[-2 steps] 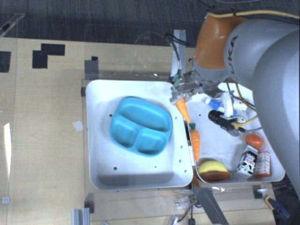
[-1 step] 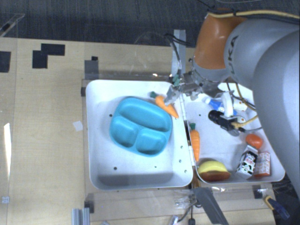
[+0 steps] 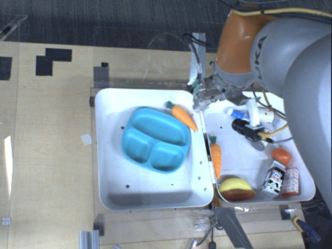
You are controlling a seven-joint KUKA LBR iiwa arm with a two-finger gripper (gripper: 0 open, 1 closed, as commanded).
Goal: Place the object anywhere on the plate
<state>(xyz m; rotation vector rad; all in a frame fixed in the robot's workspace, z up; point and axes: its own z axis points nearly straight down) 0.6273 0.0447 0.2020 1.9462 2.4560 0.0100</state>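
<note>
A blue divided plate (image 3: pixel 155 140) lies in the left bin (image 3: pixel 111 191). An orange carrot (image 3: pixel 184 117) with a green top rests slanted on the plate's upper right rim, its tip pointing toward the wall between the bins. My gripper (image 3: pixel 200 104) hangs just right of that carrot, over the dividing wall near the bins' far edge. Whether it touches the carrot is unclear from this angle.
The right bin (image 3: pixel 306 191) holds a second carrot (image 3: pixel 216 158) along its left wall, a yellow-red fruit (image 3: pixel 236 187) at the front, a cow-print carton (image 3: pixel 273 179), a red packet (image 3: pixel 291 181) and a small orange-red fruit (image 3: pixel 280 154). The arm covers the bin's far right part.
</note>
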